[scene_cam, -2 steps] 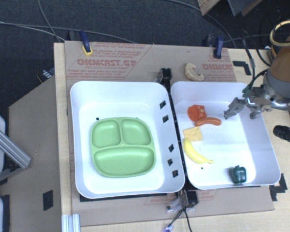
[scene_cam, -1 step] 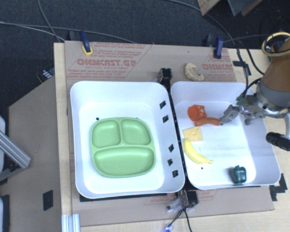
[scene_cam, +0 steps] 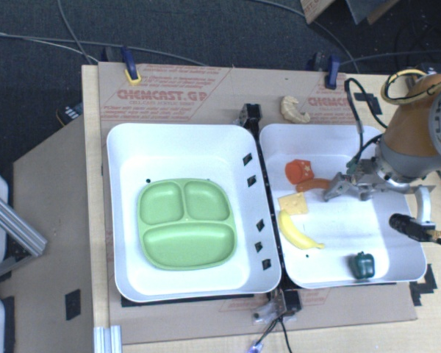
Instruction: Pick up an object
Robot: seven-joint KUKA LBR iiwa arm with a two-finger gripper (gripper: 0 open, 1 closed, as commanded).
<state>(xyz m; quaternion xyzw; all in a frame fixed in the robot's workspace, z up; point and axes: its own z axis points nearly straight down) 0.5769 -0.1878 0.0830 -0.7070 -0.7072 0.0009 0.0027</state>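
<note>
As the task names no single object, the likely target is the red piece (scene_cam: 300,170) in the upper left part of the right bin (scene_cam: 397,271), because the end effector (scene_cam: 339,186) is low just beside it, on its right. The fingers seem spread narrow and nothing sits between them, so approx. this is the approach step, grasp not yet made. In my judgement the next move needs a small shift toward frame left so the red piece comes between the fingers, then closing, then lifting straight up.

Just below the red piece lies a yellow cheese wedge (scene_cam: 293,204), close but apart from it. Below that, near the bin's left wall, is a banana (scene_cam: 297,232), lying diagonal. A dark green pepper (scene_cam: 363,265) stands in the lower right part of the same bin, well apart from the others.

The left bin (scene_cam: 125,153) holds a green divided tray (scene_cam: 187,222) w/ three compartments, nothing in them.

On the bench (scene_cam: 206,87), above the right bin in the frame, a small beige item (scene_cam: 294,109) lies outside both bins.
</note>
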